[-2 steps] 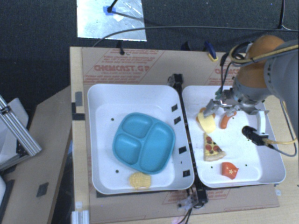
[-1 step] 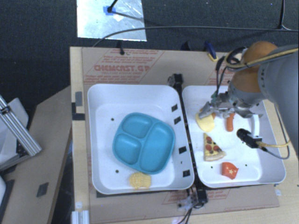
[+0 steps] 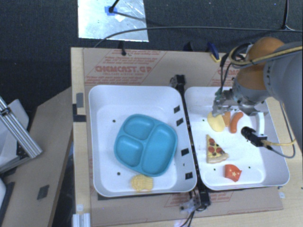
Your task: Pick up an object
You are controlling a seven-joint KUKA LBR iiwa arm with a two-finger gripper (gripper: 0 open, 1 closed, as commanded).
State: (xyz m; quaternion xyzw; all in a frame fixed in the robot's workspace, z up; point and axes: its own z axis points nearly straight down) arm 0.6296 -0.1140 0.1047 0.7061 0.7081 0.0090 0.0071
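Gripper [image 3: 221,109] just above pale yellow rounded piece [image 3: 217,122], w/ orange sausage [image 3: 235,121] just right of that piece; can't tell if released or clenched. Flat pizza wedge [image 3: 215,150] below the piece.

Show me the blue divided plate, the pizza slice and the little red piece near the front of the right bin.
blue divided plate [image 3: 145,144], camera view, on the ridge between its compartments.
pizza slice [image 3: 215,150], camera view, on its topped middle.
red piece [image 3: 232,172], camera view, on its centre.
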